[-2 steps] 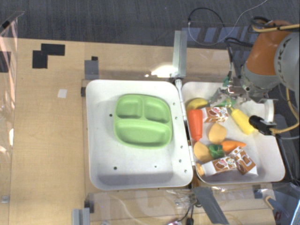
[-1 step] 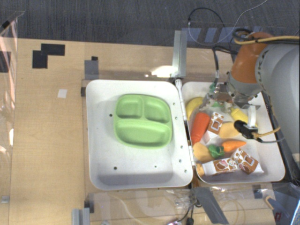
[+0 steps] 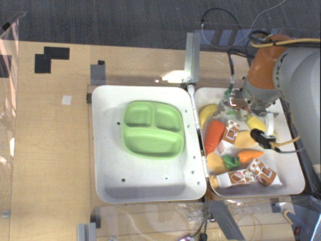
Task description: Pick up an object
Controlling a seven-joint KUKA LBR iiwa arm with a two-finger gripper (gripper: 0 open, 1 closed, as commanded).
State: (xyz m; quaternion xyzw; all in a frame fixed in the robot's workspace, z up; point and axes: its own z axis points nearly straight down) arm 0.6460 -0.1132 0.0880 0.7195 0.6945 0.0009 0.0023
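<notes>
Orange is the colour that draws us: a large carrot [image 3: 214, 135] lies in the right bin [image 3: 296, 185], and we take it as our landmark. Just beyond it, toward the bin's far wall, sits a yellow banana [image 3: 206, 113]. Beside the carrot on the arm's side stands a small brown-and-white carton [image 3: 231, 131], with a second, smaller carrot [image 3: 248, 155] and a green piece [image 3: 230, 161] nearer the front, and flat snack packets [image 3: 251, 175] at the bin's near edge. Well to the carrot's other side, the left bin [image 3: 105, 185] holds a green divided tray [image 3: 152, 128].

The gripper [image 3: 235, 103] hovers above the carton, a little beyond the carrot. From this slant its end is hard to read, and we cannot tell its state or see anything in it.

We judge the large carrot the likeliest target: probably light moulded plastic, stiff but smooth and tapered, so it may slip. We would close across its thick middle, square to its length, where neighbours crowd least.
</notes>
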